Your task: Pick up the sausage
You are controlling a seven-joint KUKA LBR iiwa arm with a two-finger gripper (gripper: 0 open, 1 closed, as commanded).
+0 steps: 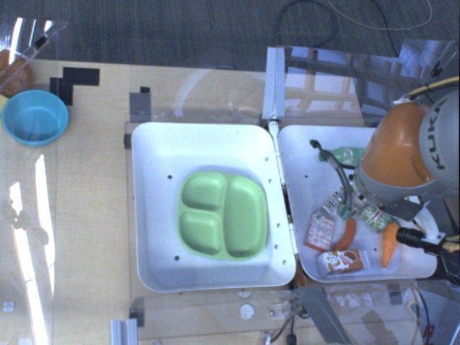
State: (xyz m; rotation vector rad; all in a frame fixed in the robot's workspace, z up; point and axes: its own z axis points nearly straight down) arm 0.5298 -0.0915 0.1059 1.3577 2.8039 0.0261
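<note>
Nearest the camera, along the front wall of the right bin (309, 268), a small flat packet (341, 261) with a red and white label is seen lying on its side, and just behind it the sausage (346, 234), a short reddish-orange piece, is laid at a slant between a printed sachet (320, 230) on its left and a carrot (389, 244) on its right. The gripper (350, 205) is lowered into this bin, close above the upper end of the sausage; whether contact is made cannot be told, and whether it is open or closed cannot be told either, since the wrist hides that part. The arm's orange band (399, 149) is positioned over the bin's rear half, which suggests a steep reach chosen so that the crowded items are approached from above. A green package (348, 155) is partly covered by the arm. In the left bin (154, 214) a green divided tray (221, 214) is set centrally. On the tabletop (79, 228) a blue bowl (34, 118) is kept well apart.
</note>
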